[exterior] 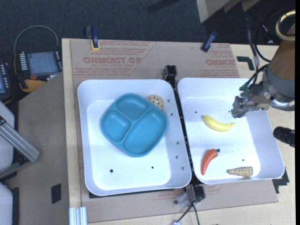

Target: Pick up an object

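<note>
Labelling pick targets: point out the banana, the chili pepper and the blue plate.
banana point(218, 123): camera view, middle of its curve.
chili pepper point(208, 161): camera view, red body.
blue plate point(134, 124): camera view, central divider.

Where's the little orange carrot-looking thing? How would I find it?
Look in the right-hand white bin, in its near half. The orange pepper lies there, below the yellow banana and left of the tan cone. It alone is orange-red, with a dark green stem tip.
</note>
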Robot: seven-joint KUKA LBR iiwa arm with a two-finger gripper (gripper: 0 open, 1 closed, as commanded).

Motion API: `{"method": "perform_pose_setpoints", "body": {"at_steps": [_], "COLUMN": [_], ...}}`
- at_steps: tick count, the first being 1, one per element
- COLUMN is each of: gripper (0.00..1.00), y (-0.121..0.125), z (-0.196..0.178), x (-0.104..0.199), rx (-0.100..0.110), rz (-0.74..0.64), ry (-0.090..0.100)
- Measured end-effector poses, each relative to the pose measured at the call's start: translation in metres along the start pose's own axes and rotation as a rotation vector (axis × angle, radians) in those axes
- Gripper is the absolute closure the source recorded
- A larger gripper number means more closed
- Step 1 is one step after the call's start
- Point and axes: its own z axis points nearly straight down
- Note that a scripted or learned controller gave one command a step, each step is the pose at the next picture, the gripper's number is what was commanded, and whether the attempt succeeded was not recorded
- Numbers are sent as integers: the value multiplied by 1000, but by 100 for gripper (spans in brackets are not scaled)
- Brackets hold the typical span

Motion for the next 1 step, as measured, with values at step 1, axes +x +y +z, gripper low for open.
{"method": "perform_pose_setpoints", "body": {"at_steps": [1], "gripper": [100], "y": [25], "z": [15], "x": [43], "rx": [0], "rz": [1], "ry": [-1]}}
